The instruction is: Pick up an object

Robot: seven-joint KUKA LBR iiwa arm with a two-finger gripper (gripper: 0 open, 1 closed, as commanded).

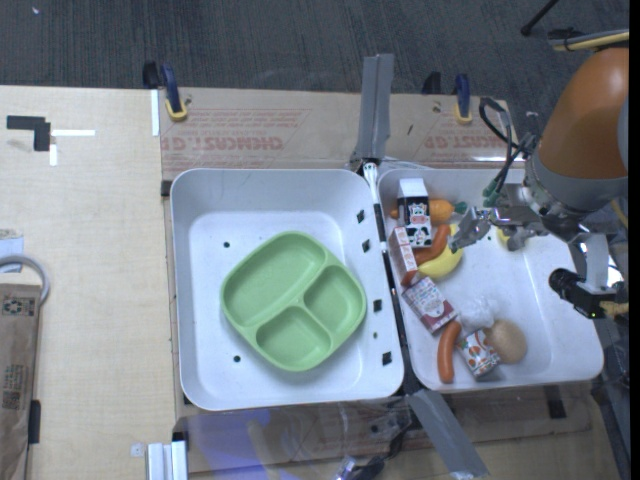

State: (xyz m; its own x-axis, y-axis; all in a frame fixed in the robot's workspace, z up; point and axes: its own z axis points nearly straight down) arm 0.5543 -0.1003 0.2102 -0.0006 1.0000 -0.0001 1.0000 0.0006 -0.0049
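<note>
— What did the worktop look like?

— It was a pale wooden surface. Two shallow white bins sat on it side by side, touching along their inner edges: the left bin and the right bin.

— Anything under them?

— A sheet of brown cardboard with red printing lay flat beneath their far ends, held by blue-and-yellow clamps at its back corners.

— And elsewhere on the wood?

— Near the far left there was a black L-shaped mark with a strip of white tape just beside it. At the left edge lay a brown paper bag, cut off by the frame.
</note>
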